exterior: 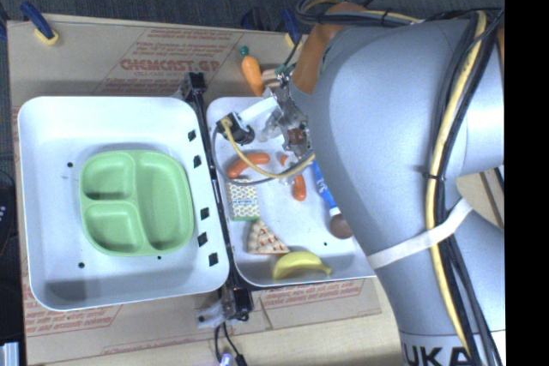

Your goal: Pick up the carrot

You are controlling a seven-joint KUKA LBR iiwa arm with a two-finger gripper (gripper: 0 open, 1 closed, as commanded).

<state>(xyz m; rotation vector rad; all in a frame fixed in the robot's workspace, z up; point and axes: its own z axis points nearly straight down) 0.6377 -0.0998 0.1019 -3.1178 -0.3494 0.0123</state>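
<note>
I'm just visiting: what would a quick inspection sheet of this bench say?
Surface: cardboard-covered bench bearing two white bins.
Job's things: carrot lies on the cardboard beyond the right bin, outside it.
Clutter: green divided plate in the left bin; banana, pizza slice, sausages, blue marker in the right bin.
Grippers: gripper over the right bin.
Cables: yellow cable loops below the gripper.
Surroundings: blue clamp, dark carpet.

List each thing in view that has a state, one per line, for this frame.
Orange carrot with green top: lying on the cardboard outside the bins, not gripped.
Green three-compartment plate: flat in the left white bin.
Yellow banana: lying in the right white bin.
Two-finger gripper: low over the right bin.
</note>
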